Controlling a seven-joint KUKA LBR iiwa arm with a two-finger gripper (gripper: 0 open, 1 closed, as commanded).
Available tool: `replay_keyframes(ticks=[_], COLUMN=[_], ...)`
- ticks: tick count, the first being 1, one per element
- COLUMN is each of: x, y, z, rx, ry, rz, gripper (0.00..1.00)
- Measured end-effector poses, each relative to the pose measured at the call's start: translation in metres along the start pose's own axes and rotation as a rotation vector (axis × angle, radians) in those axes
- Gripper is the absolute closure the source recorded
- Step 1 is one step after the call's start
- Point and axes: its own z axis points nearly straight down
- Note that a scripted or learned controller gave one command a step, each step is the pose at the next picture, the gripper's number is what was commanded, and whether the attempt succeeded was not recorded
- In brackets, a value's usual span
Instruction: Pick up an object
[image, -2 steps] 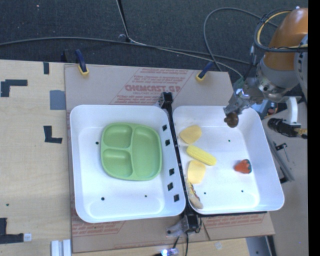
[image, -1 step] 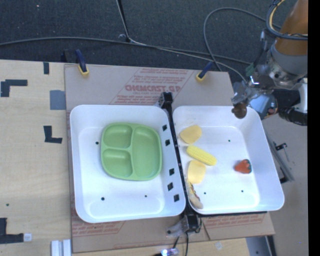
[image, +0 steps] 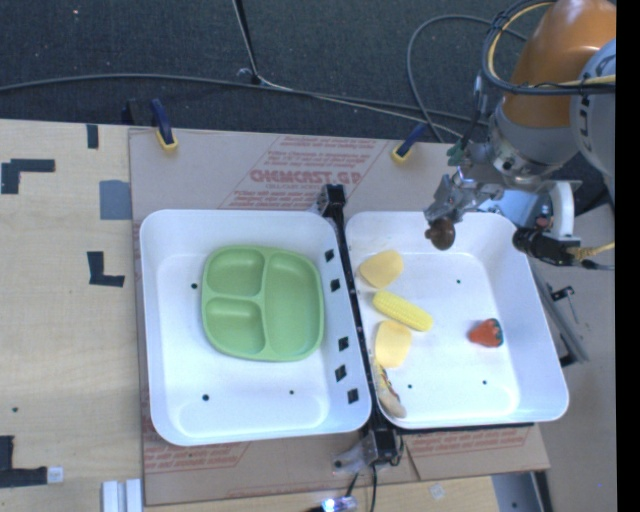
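Observation:
My gripper hangs over the far left part of the right bin. It is shut on a small dark brown round object that sits between its fingertips, lifted off the bin floor. Lying in the right bin are a pale yellow round piece, a yellow corn cob, another pale yellow piece, a brownish-yellow item at the near left corner, and a red strawberry-like item.
The left bin holds a green divided plate. A black divider runs between the bins. Cables cross the dark floor behind the bench. Blue-yellow clamps hold the cardboard base.

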Motion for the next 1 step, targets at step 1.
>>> replay_keyframes(ticks=[1], x=[0.0619], y=[0.0029], z=[0.0075], rx=[-0.001], ry=[0.0], rz=[-0.001], gripper=[1.0])
